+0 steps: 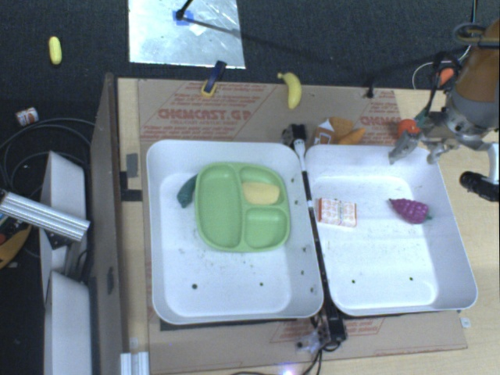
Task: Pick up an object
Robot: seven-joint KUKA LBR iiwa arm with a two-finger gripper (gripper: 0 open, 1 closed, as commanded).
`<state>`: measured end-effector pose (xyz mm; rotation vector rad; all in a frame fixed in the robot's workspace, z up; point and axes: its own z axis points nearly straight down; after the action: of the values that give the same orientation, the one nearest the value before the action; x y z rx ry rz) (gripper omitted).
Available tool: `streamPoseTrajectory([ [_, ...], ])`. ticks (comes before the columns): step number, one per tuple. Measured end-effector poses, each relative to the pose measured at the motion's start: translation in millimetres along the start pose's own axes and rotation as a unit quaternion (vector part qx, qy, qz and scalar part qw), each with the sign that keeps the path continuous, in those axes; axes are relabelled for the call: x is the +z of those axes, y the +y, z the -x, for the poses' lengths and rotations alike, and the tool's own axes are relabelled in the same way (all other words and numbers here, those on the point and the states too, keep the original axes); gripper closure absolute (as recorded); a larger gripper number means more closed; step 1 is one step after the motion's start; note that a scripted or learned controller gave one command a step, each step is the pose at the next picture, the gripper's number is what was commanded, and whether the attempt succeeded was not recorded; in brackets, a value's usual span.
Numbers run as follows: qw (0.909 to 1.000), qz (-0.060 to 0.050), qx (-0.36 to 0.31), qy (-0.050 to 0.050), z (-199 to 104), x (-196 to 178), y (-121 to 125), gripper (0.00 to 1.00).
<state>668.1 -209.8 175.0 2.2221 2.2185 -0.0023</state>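
Green plate [226, 217], perhaps purple grapes [409, 209].

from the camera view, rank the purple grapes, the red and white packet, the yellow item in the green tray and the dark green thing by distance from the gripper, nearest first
Gripper sits above the right bin's far edge.
1. Purple grapes, right bin, right side.
2. Red and white packet, right bin, left side.
3. Yellow item, in the green tray, left bin.
4. Dark green thing, left of the tray.

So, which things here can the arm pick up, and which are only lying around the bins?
For the job:
- claw
- purple grapes, right bin
- red and white packet, right bin
- green plate, left bin
- yellow piece on the plate
- dark green item, left bin

Lying about:
- banana
- yellow item on floor
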Motion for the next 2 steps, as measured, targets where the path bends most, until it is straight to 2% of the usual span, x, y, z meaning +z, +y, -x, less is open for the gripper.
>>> streamPoseTrajectory([
  [1,1.0,0.002,-0.001,0.0,-4,-35,-10,0.0],
  [2,1.0,-0.006,0.0,0.003,-3,74,-90,0.0],
])
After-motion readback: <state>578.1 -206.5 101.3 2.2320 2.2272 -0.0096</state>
